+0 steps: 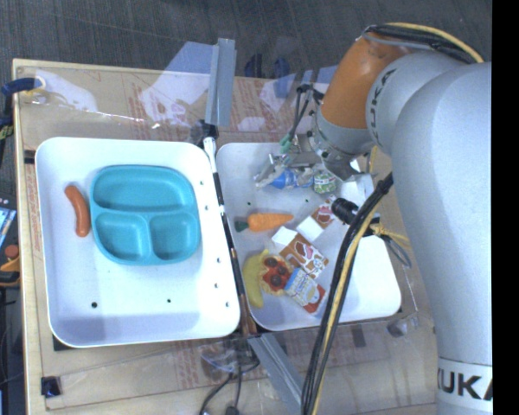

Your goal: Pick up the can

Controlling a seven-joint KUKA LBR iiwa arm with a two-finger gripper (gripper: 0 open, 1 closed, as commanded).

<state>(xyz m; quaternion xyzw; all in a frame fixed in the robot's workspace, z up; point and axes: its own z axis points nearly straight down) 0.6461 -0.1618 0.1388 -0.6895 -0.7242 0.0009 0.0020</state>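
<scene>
Camera view: fixed, looking down at a slant on both bins.
Bench [112, 102]: wood-coloured top carrying two shallow white bins side by side.
Left bin [60, 301]: holds a teal divided tray [145, 212] near its middle; a sausage [78, 209] lies just beside the tray's left edge, lengthwise along it.
Right bin [376, 284]: cluttered in its left half.
Carrot [268, 222]: lies across the bin's middle, tip pointing right.
Banana [253, 279]: near the bin's front left corner, beside a printed packet [301, 271].
White block [283, 237]: between carrot and packet.
Can [325, 182]: small, at the far side of the right bin, close under the arm's wrist, partly hidden.
Claw [281, 173]: low over the bin's far side among a blue item [285, 180], just left of the can; whether its fingers are apart or together cannot be told.
Arm [432, 145]: grey with orange band, entering from the right.
</scene>
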